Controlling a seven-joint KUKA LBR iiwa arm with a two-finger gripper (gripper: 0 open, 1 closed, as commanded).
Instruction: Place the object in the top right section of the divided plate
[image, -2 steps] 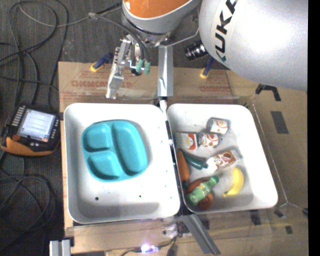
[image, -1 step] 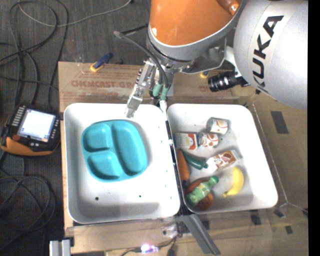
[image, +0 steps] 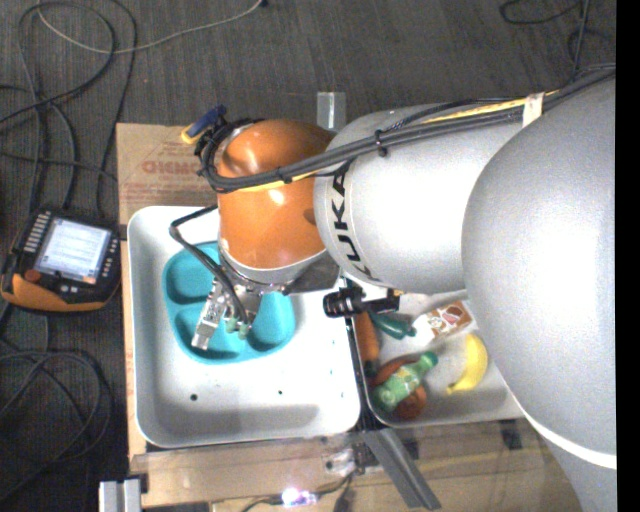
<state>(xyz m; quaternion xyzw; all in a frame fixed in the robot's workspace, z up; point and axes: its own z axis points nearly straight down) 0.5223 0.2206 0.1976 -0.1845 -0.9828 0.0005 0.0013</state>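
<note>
A teal divided plate (image: 185, 285) lies in the left white bin (image: 240, 410), toward its back. My gripper (image: 220, 318) hangs low over the middle of the plate, just below the orange wrist band (image: 265, 205). I cannot make out any object at the gripper. The arm hides the plate's back and right sections, while its left compartments and front rim show as bare teal.
The right bin (image: 440, 412) holds a green bottle (image: 405, 378), a banana (image: 472, 365), an orange carrot-like piece (image: 368, 338), a red-and-white packet (image: 446, 320) and other small items. The arm's large grey body (image: 480, 220) covers the right side. A teach pendant (image: 62, 258) lies on the floor at the left.
</note>
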